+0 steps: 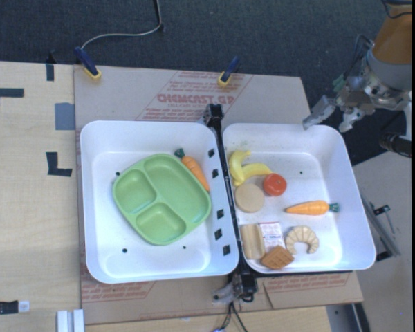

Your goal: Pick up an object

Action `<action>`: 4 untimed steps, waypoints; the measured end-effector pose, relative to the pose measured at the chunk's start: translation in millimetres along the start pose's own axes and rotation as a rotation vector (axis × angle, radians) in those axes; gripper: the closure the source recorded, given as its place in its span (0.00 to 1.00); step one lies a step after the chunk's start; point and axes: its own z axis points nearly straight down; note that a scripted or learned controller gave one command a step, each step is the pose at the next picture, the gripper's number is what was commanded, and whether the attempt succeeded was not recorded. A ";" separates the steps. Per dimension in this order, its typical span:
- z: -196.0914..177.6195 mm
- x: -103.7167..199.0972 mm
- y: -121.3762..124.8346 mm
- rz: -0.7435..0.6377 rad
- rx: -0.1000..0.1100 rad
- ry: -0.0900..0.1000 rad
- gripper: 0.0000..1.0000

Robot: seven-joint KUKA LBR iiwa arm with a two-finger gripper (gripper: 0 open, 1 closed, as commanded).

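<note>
Gripper spread wide and bare over right bin's far-right corner, clear of the food

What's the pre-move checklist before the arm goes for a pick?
1. Gripper carrying nothing: ok, jaws spread, nothing between them.
2. Gripper over a target: not ok, it sits above the right bin's far rim, short of the items.
3. Isolated target available: ok, the carrot in the right bin lies apart from its neighbours.
4. Clutter risk: not ok, banana, tomato and round cookie crowd together.
5. Left bin option: not ok, its carrot lies against the green tray.
</note>
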 end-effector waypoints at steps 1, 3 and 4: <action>80.2 47.0 10.0 -0.001 0.001 0.001 0.00; 165.3 70.1 -43.7 0.001 -0.007 -0.002 1.00; 165.4 70.1 -43.8 0.001 -0.007 -0.002 0.00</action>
